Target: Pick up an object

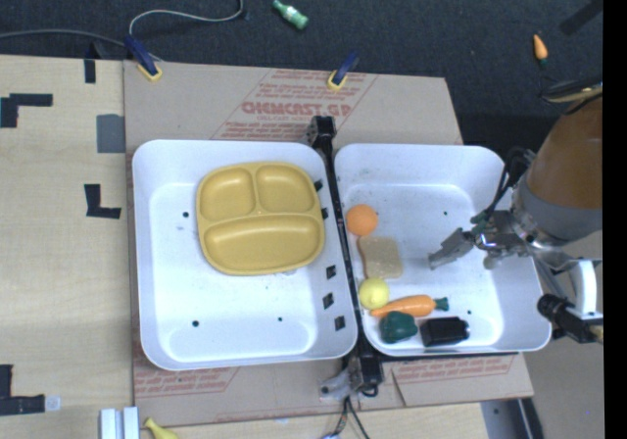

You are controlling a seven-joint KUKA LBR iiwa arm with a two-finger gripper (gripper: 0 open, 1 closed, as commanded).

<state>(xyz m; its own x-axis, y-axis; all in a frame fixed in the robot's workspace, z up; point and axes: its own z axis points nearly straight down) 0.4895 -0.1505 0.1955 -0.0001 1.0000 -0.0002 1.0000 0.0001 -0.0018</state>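
The right bin [421, 165] holds several small things along its left and front sides. An orange ball [361, 220] lies by the divider, with a tan sponge-like block [380, 256] just below it. In the front corner sit a yellow lemon [373, 293], an orange carrot [407, 307], a dark green piece [397, 327] and a black block [444, 331]. My gripper [462, 258] hovers over the bin's right half, to the right of the tan block and above the carrot. Its fingers are spread open with nothing between them.
The left bin [157, 231] carries a yellow divided plate [261, 217]. A black clip [320, 129] joins the bins at the back. The arm's grey body [563, 187] overhangs the right bin's right wall. Cardboard lies under both bins.
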